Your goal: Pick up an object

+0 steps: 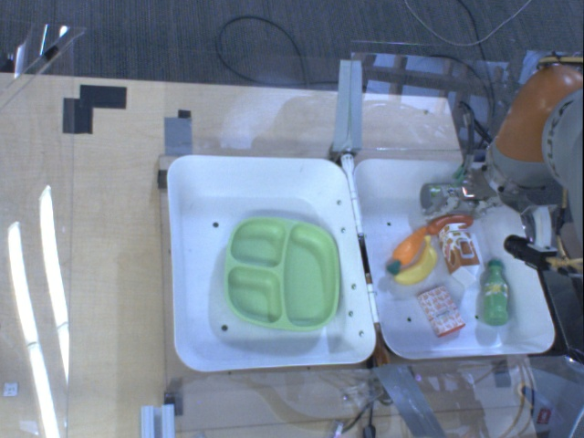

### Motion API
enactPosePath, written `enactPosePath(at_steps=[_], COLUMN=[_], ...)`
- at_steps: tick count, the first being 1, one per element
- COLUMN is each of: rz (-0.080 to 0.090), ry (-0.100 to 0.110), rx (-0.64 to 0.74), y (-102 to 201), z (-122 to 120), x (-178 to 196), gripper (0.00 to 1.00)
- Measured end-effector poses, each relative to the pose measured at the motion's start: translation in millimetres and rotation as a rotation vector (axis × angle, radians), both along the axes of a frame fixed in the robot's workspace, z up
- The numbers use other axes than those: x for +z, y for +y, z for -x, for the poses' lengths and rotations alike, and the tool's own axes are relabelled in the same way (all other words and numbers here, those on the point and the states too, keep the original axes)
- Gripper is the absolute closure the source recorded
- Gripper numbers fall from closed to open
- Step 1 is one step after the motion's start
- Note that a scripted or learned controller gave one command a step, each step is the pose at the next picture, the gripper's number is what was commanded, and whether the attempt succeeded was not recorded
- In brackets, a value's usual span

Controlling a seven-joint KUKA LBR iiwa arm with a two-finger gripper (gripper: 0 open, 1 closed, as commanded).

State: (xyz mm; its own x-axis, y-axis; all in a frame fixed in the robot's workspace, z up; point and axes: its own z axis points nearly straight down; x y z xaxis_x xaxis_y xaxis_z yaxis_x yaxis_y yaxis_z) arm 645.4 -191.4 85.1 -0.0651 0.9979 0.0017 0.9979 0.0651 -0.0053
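The right bin (401,185) holds several small objects. An orange carrot (411,247) lies across a yellow banana (422,268) near the bin's middle. A brown and white snack packet (459,247) lies right of them, with a red-orange curved piece (451,219) just above it. A red patterned packet (441,310) lies near the front wall. A green bottle (494,292) lies at the right. My gripper (444,192) hangs low over the bin's back part, just above the red-orange piece. I see nothing held in it.
The left bin (192,245) holds a light green divided plate (281,274). The grey arm with its orange band (534,108) comes in over the right bin's back right corner. A metal post (347,108) stands behind the seam between the bins.
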Motion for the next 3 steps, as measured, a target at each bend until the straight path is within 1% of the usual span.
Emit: enactPosePath(at_steps=[1,2,3], rz=[0.001,0.001,0.002], ry=[-0.002,-0.002,-0.015], rx=[0.004,0.004,0.024], y=[1,1,6], z=[-2,-2,43], x=[11,11,3], gripper=[1.00,0.00,0.00])
